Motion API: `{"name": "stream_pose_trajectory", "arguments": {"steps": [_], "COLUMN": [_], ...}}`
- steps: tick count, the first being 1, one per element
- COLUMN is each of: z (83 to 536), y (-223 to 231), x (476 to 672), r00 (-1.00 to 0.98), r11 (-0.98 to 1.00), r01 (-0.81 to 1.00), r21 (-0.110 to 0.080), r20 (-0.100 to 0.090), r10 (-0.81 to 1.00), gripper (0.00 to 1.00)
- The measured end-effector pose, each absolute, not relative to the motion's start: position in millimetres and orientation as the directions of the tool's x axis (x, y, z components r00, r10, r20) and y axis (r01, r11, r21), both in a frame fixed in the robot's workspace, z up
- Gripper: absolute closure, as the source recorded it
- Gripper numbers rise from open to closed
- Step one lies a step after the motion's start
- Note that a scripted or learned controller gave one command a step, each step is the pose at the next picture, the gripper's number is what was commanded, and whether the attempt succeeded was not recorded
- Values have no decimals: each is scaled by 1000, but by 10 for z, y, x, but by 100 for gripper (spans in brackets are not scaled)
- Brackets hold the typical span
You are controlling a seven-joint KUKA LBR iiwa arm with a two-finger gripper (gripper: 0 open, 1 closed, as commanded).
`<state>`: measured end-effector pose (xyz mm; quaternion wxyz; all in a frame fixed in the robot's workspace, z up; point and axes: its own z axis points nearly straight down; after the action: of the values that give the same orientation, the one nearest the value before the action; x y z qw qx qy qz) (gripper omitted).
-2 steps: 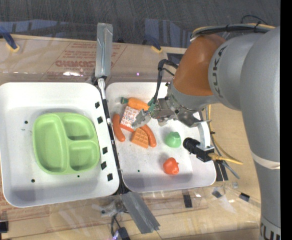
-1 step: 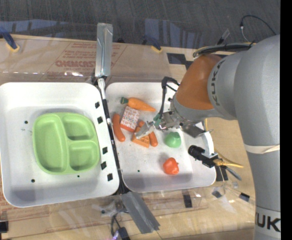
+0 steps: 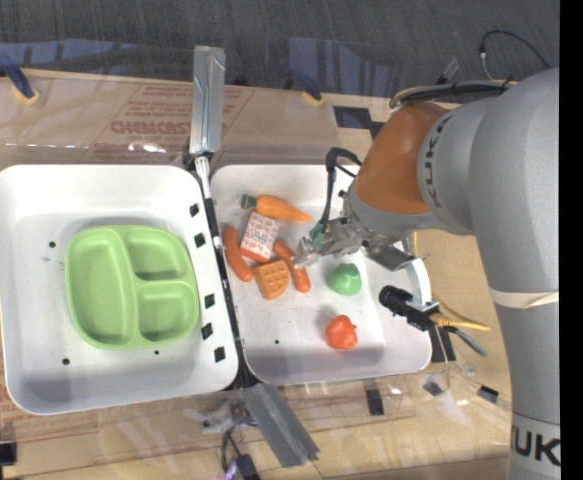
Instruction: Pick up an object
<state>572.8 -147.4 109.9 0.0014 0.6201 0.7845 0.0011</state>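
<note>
Here, claw (image 3: 316,240) above toy food (image 3: 271,258)

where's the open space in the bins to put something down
Bare floor lies in the right bin along its near edge, left of the red tomato, and in the left bin around the green tray. It's crowded near the gripper: carrot, packet, waffle.

Single fixed camera is looking down at a slant from above the bench (image 3: 91,108), far enough to be taking in both white bins whole. Left bin (image 3: 21,268) is sitting at centre left of the frame, right bin (image 3: 301,353) at centre. Dark floor is running along the top edge. The arm (image 3: 491,168) is reaching in from the right side.
</note>
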Motion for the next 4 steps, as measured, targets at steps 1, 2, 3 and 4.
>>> {"name": "stream_pose_trajectory", "arguments": {"steps": [1,2,3,4], "z": [2311,2302,884,938], "y": [-856,-858,-1039,-1034], "x": [5619,5615,5673,5665], "r00": [-65,-64,-152,-156], "r11": [65,64,152,156], "r01": [998,998,988,988], "r21": [-6,-8,-6,-14], "r20": [1,1,0,3], "r10": [998,998,988,988], "gripper": [100,0,0,100]}}
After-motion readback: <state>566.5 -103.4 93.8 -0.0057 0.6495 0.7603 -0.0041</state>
